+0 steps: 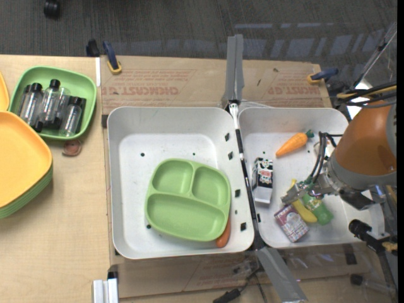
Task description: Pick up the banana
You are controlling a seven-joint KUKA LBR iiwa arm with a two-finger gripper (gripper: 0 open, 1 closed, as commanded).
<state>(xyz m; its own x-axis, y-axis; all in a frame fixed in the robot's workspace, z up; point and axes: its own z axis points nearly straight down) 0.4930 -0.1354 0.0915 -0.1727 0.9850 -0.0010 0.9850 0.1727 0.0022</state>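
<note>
The banana (307,213) is a small yellow piece lying in the right bin (271,232) near its front, between a pink packet (291,223) and a green item (321,212). My gripper (304,193) hangs low over this cluster, just above and behind the banana, at the end of the grey arm with its orange band (372,145). The arm's wrist hides part of the cluster. I see nothing lifted off the bin floor.
An orange carrot (293,143) lies at the back of the right bin and a small black-and-white carton (263,177) by its left wall. The left bin (126,169) holds a green divided plate (189,199). A green tray of bottles (53,103) and yellow plates (19,163) sit far left.
</note>
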